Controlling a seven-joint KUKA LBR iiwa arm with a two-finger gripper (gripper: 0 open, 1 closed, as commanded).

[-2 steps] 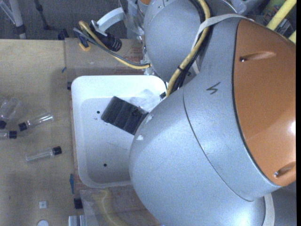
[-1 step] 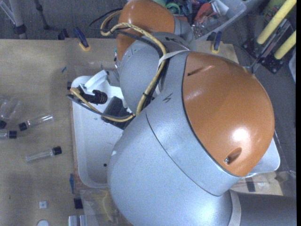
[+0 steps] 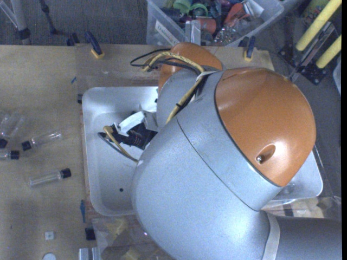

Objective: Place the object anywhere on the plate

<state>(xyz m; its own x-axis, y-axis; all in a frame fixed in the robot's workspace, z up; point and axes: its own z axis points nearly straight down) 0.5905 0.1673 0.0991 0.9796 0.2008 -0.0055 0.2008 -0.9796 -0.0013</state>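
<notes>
Grey arm (image 3: 217, 199) looms over white bin (image 3: 97, 145), gripper probably hidden beneath

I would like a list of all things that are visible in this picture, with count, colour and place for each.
white bin: one seen, white, centre-left, mostly covered by the arm
clear vials: several, transparent with black caps, on the bench at left
clear tub of mixed items: one, many colours inside, top centre
blue clamps: two, top edge of the bench
yellow tubes: two, top right
wooden bench: one, tan
arm: one, grey with orange caps, centre and right
tool: one, black and white, over the bin
</notes>
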